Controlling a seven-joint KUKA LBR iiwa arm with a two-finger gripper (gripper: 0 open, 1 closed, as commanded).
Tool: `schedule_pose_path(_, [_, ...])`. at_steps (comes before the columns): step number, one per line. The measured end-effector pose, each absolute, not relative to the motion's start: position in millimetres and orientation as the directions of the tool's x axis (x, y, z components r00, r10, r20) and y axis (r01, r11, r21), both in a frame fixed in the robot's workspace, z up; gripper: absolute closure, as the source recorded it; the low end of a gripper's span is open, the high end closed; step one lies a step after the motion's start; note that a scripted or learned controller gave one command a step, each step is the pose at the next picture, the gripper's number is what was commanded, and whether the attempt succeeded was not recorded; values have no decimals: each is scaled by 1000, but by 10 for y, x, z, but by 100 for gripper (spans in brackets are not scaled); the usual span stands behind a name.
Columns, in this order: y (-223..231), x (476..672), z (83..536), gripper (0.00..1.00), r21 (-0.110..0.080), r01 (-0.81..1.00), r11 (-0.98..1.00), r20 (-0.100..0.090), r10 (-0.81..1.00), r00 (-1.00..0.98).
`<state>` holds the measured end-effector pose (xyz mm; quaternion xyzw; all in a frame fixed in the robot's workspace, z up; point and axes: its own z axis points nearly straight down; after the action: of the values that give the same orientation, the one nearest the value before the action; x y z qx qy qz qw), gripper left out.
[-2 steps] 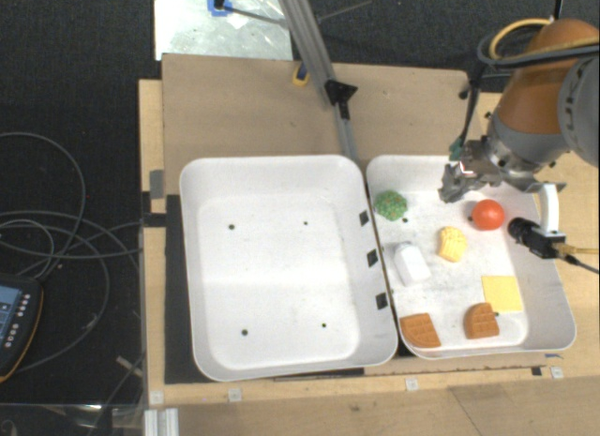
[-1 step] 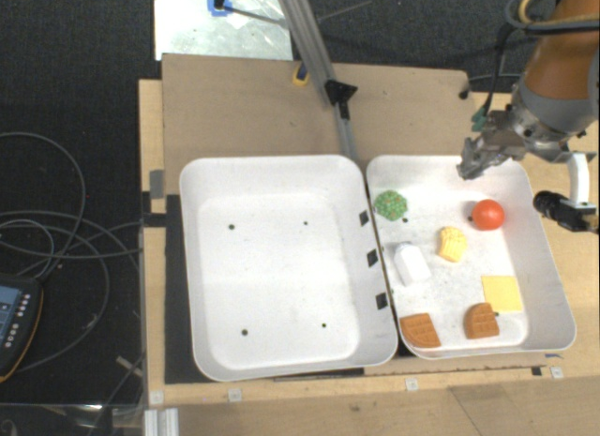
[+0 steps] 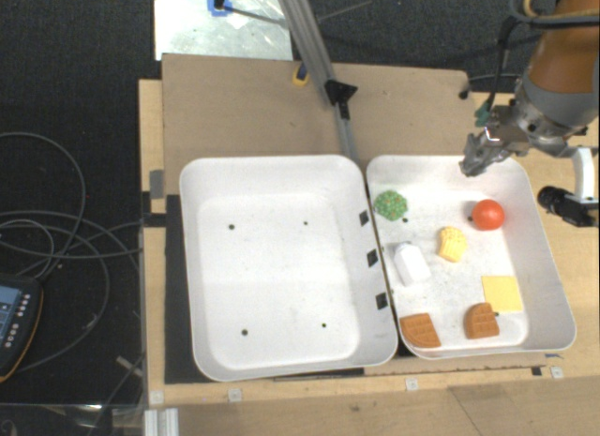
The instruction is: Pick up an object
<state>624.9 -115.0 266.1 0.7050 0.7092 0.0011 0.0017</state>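
The left bin (image 3: 281, 265) lies well to the left of the jaws (image 3: 476, 162). In the right bin (image 3: 539, 237), a green broccoli piece (image 3: 391, 204) and a white block (image 3: 410, 263) sit below-left of them. A yellow corn piece (image 3: 452, 244) and a red tomato (image 3: 487, 214) lie just below. Whether the jaws are spread is hard to tell; nothing seems pinched between them.
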Motion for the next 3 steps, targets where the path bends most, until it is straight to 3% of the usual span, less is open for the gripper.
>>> schedule_pose_path(1, [-607,6160,2538,100,0,1000,10,2,1000,-10])
schedule_pose_path(3, [345,5799,2474,100,0,1000,11,3,1000,-11])
